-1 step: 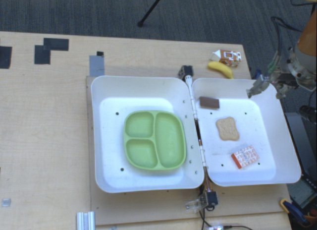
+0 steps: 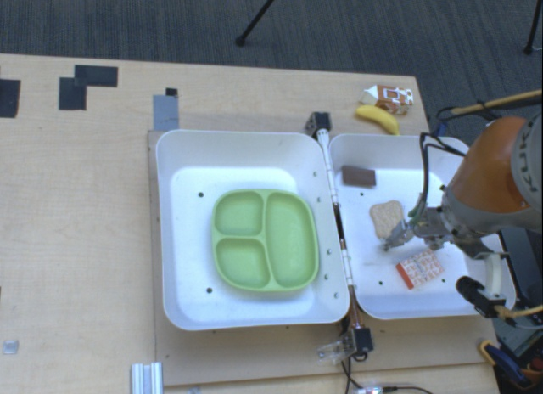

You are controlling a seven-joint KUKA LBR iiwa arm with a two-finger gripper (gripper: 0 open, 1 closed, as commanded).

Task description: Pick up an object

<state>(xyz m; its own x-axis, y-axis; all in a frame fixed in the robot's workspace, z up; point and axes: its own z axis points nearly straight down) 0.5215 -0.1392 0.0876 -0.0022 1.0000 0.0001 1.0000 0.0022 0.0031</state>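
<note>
The right bin (image 2: 373, 295) holds a tan slice of toast (image 2: 387, 216), a small brown block (image 2: 358, 177) near its far edge, and a red-and-white packet (image 2: 422, 268) toward the front. My gripper (image 2: 400, 235) hangs low over the right bin, its fingertips just at the toast's right front edge and left of the packet. The grey arm with its orange band (image 2: 501, 167) comes in from the right above it. Nothing shows between the fingers.
A green divided plate (image 2: 263, 239) lies in the left bin (image 2: 182, 214). A banana (image 2: 377, 117) and a small carton (image 2: 392, 96) lie on the bench beyond the right bin. Cables and a clamp sit at the front between the bins.
</note>
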